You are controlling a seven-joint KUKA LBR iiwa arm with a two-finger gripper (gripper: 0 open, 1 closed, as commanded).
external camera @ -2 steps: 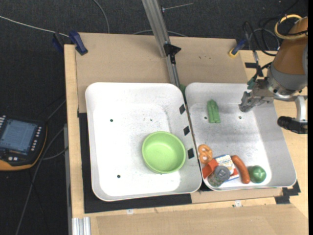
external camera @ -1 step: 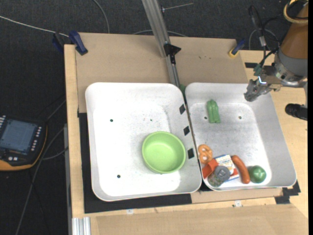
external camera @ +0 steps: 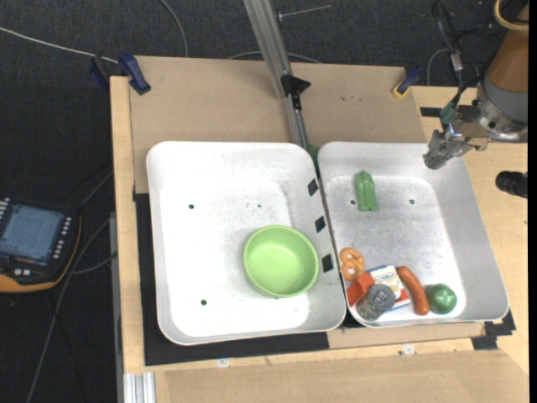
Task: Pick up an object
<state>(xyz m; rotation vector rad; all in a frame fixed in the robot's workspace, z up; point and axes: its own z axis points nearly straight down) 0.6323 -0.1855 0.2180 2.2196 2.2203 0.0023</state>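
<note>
So the gripper (external camera: 438, 154) is hanging over the top right corner of the right bin (external camera: 470, 225), right about at the rim. Honestly can't tell how it's set from this angle, it's just a small grey blob, and nothing visible is in it. The arm (external camera: 510, 74) comes in from the upper right with its orange band showing above the wrist.

Closest thing to it is a green oblong piece (external camera: 365, 191) lying alone in the upper part of the right bin, well apart from the gripper. The rest of the stuff is piled in that bin's lower corner: an orange pretzel (external camera: 351, 262) by the left wall, a red piece (external camera: 360, 289) just below it, a small box (external camera: 383, 277) next to a grey lump (external camera: 375, 300), then a sausage (external camera: 413, 290) lying at a slant, and a green ball (external camera: 441, 297) touching the sausage's right side.

The left bin (external camera: 201, 225) has a green bowl (external camera: 280, 261) sitting upright near its lower right corner, close to the wall between the bins.

Off the bench on the far left there's a handheld pendant (external camera: 33, 242) on the dark floor.
</note>
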